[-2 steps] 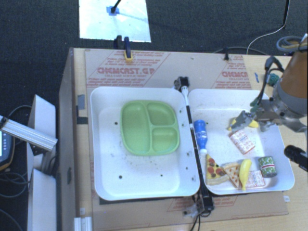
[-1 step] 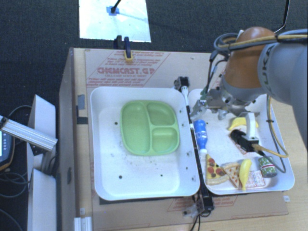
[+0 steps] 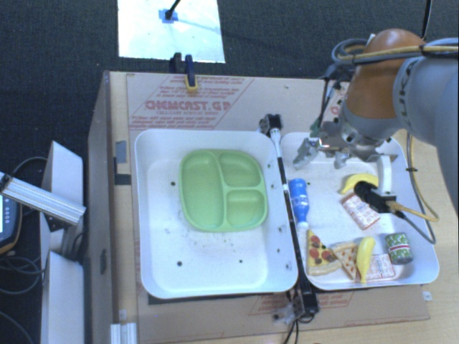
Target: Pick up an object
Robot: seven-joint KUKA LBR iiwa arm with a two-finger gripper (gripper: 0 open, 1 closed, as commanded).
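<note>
We see our hand spread open and empty over the far-left corner of the right white bin, and judge the blue-and-white plastic bottle along its left wall light, stiff, slippery, best gripped mid-body.

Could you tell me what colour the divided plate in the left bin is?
The divided plate is light green, seen clearly in the camera view.
</note>
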